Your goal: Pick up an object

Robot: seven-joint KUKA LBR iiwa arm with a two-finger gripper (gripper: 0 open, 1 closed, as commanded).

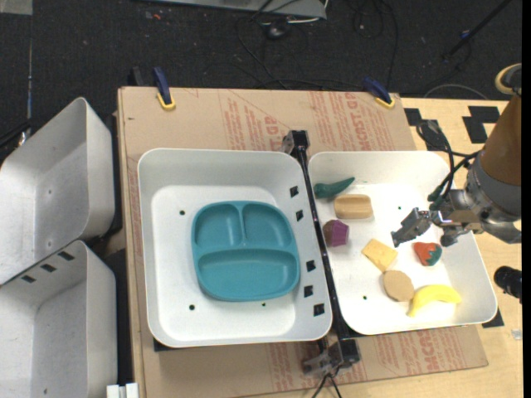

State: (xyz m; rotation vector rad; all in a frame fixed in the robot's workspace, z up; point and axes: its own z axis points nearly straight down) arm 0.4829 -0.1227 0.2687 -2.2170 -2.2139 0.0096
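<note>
Several toys lie loose in the right bin [465, 297], easy pickings; the claw [425, 226] hangs wide and unladen beside the strawberry [428, 254], likely its target.

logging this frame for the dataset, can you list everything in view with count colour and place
white bins: 2, white, side by side on the bench
divided plate: 1, teal, middle of the left bin
curved piece: 1, dark green, top left of the right bin
block: 1, tan, just below the curved piece
small lump: 1, purple, left side of the right bin
wedge: 1, yellow, centre of the right bin
round piece: 1, tan, lower part of the right bin
banana: 1, yellow, lower right of the right bin
strawberry-like piece: 1, red with green, right of the wedge
cardboard sheet: 1, brown, under the bins
gripper: 1, dark, over the right bin beside the strawberry-like piece
</note>
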